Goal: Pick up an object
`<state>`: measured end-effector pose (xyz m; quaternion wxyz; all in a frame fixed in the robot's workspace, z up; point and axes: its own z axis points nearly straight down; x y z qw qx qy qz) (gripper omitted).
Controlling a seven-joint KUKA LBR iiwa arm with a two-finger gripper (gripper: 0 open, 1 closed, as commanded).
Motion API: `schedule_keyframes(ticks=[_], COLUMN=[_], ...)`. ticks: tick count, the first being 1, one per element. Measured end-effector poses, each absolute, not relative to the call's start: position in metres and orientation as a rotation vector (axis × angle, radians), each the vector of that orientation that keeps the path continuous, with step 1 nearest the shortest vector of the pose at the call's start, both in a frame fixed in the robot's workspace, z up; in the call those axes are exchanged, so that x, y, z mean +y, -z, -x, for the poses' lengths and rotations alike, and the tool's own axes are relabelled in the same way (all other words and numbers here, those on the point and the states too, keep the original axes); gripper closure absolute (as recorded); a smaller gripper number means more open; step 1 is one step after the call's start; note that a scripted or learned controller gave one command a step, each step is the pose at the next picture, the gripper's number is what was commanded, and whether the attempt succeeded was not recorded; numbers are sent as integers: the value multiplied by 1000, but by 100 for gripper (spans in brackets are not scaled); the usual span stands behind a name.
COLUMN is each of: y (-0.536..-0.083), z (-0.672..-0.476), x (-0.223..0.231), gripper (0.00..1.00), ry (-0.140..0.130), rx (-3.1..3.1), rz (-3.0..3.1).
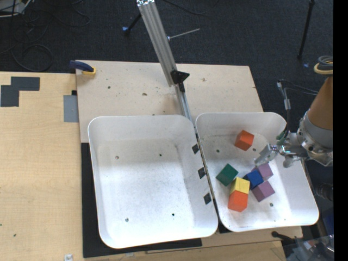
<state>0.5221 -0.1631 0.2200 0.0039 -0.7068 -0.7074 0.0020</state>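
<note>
End effector [270,155] sits over the R bin [293,213], reaching in from the bin's right side w/ the arm's grey wrist [315,137] and orange band [330,99] behind it. Fingers too small and blurred to read, so can't tell if wide or narrow; nothing seen btwn them.

Blocks, all in the R bin, relative to the end effector:
- orange cube [244,140]: up and to the left, near, apart from the rest of the blocks.
- light purple cube [265,172]: just below, closest block; can't tell whether touching.
- blue cube [253,178]: below and a bit left, touching the light purple one.
- purple cube [263,190]: further below, just beside the blue.
- yellow cube [240,186]: below-left, against the blue.
- 2nd orange block [237,201]: lowest of the cluster, right under the yellow, touching it.
- green cube [227,174]: left and below, near the bin divider side.

L bin [109,140] lies well to the left of the end effector. Both bins rest on the desk [125,88]. A slanted aluminium rail [160,39] rises from behind the bins, up-left of the end effector. Small blue-and-yellow clamp [82,67] at the desk's far-left corner, well apart.
</note>
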Motion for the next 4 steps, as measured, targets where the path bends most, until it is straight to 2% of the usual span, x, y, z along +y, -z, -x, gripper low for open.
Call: schedule_keyframes(ticks=[1, 2, 3, 4], y=[-222, -179, -130, -121], z=[-523, -520, -511, -517], x=[-164, -161, -159, -161], gripper=[0, 0, 0, 0], ry=[-2, -6, 3, 15], rx=[-2218, -2215, -2219, -2234], rz=[2221, 2217, 2223, 2231])
